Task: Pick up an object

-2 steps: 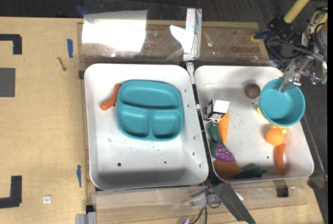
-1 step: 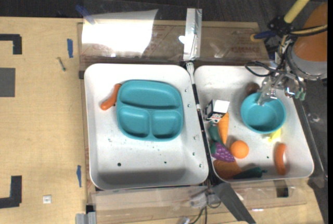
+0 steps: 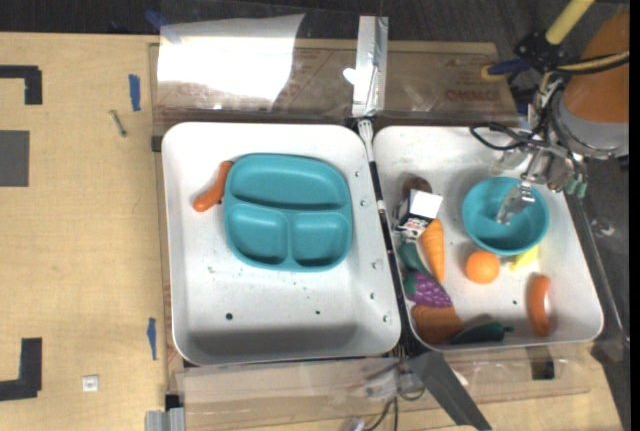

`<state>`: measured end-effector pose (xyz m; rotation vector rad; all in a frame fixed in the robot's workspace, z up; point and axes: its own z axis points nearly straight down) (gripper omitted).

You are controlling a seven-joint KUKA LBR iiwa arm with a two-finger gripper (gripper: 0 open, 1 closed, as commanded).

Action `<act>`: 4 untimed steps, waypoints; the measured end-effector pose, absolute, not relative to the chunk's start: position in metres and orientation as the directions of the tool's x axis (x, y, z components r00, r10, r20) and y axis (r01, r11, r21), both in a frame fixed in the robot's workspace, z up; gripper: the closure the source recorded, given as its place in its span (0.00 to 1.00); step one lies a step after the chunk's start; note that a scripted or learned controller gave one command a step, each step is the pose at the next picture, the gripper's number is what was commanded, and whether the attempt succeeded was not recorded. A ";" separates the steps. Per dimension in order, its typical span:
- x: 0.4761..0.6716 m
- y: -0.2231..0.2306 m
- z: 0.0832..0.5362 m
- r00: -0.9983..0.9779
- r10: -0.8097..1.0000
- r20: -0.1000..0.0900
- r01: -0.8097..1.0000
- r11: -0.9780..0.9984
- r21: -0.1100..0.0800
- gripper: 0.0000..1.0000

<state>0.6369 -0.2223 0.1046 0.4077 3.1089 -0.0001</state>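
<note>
Several graspable items crowd the right bin (image 3: 590, 304), so with the end effector (image 3: 515, 202) poised inside the teal bowl (image 3: 503, 219), jaw state indeterminate, target one isolated piece such as the orange ball (image 3: 482, 267) just beside the bowl.
</note>
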 end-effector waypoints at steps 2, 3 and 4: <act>0.566 -0.099 0.092 -0.951 0.308 -0.019 0.308 0.951 0.004 0.00; 0.504 -0.117 0.098 -0.955 0.289 -0.064 0.289 0.957 0.011 0.00; 0.531 -0.097 0.092 -0.952 0.307 -0.020 0.307 0.952 -0.001 0.00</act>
